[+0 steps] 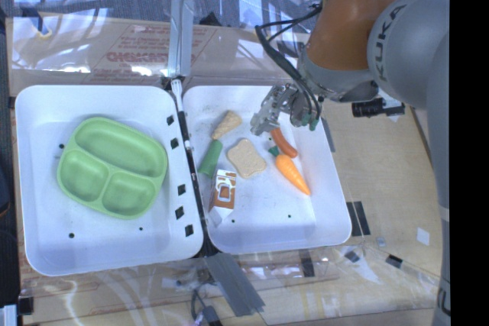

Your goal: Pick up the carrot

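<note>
The carrot (293, 174) is lying free on the floor of the right bin (325, 221), so the pick is not done yet; the gripper (269, 118) is hanging above and left of the carrot, and whether it is released or clenched I cannot tell. Just above the carrot a small sausage (283, 142) is lying, and the toast (246, 158) is near on the left. Toward the bin's right wall there is little room, but below the carrot the floor is giving free space.
</note>
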